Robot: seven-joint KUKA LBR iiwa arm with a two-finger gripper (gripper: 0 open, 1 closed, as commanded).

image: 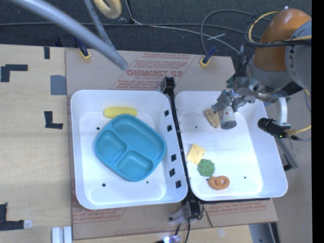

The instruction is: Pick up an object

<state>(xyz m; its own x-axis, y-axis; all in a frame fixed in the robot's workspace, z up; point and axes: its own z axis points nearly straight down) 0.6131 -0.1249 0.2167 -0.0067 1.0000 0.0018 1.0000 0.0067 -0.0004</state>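
My gripper (224, 113) is low over the upper middle of the right bin (263, 151). A tan wedge-shaped piece (211, 118) lies right against the gripper's left side, partly covered by it; whether it is held is unclear. Further down the same bin lie a pale yellow square piece (196, 154), a green broccoli-like piece (206, 167) and a brown pretzel (218, 182). The left bin (83, 135) has a blue divided plate (130, 147) and a yellow corn cob (120, 112) just behind it.
A black divider (173, 135) runs between the two bins. The arm's orange band (281, 34) and wrist hang over the right bin's back right corner, with cables (223, 32) behind. The bins rest on a cardboard sheet (152, 70).
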